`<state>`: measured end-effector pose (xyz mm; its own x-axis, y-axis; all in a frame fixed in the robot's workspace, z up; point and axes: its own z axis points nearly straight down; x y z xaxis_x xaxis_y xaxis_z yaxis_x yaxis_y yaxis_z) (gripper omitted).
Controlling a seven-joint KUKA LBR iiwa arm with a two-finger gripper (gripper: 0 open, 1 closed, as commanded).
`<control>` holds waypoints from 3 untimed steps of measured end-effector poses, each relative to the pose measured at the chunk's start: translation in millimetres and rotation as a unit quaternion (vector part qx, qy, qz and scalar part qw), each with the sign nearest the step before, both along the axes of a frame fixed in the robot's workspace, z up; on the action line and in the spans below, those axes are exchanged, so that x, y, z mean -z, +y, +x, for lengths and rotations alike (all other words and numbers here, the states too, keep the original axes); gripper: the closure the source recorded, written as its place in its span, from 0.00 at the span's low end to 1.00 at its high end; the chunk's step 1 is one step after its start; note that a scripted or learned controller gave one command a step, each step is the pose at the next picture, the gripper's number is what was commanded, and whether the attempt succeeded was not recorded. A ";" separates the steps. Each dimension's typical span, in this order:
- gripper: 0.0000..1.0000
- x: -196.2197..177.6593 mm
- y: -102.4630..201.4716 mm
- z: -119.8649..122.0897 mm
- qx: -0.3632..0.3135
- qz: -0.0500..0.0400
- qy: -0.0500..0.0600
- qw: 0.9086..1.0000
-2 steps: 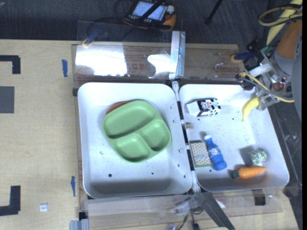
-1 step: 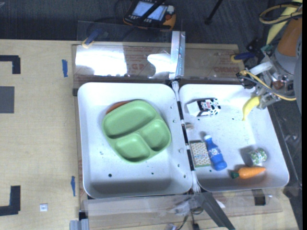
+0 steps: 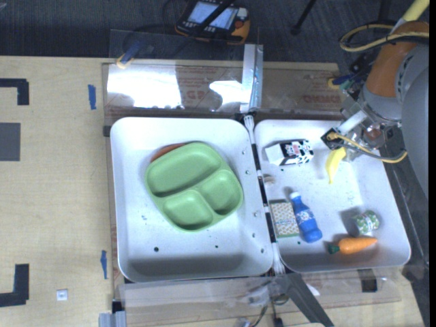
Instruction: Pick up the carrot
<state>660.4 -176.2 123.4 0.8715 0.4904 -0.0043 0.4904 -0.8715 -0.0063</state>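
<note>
Lying on its side in the right-hand bin (image 3: 373,182), the carrot (image 3: 355,246) was recorded close to that bin's near wall, towards the corner at the view's lower right. It was a short, stubby piece, bright orange along its body, with a dark green stub at the end pointing towards the left-hand bin (image 3: 136,240). It lay almost level across the view, touching nothing that could be made out. A crumpled green and white ball (image 3: 368,221) sat just beyond it, and a blue bottle (image 3: 306,218) with a white cap lay near its green end, with a speckled green packet (image 3: 284,218) beside the bottle. The arm (image 3: 402,73) entered from the view's right at the far side of the right-hand bin, its orange band uppermost and its grey body running down the edge of the view. The gripper (image 3: 368,133) hung over the far right part of that bin, well apart from the carrot and near a yellow banana (image 3: 335,162). Whether the gripper was spread or pressed together could not be told, and nothing was seen held in it. A small black and white object (image 3: 291,151) lay beside the banana. A green divided plate (image 3: 194,184) occupied the left-hand bin.
</note>
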 end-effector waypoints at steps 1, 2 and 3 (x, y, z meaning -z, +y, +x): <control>1.00 -49.6 -28.1 -14.5 0.154 -0.002 -0.002 0.988; 1.00 -57.3 -27.1 -13.6 0.153 -0.002 -0.001 0.988; 1.00 -77.1 -47.1 -61.9 0.106 -0.001 0.000 0.994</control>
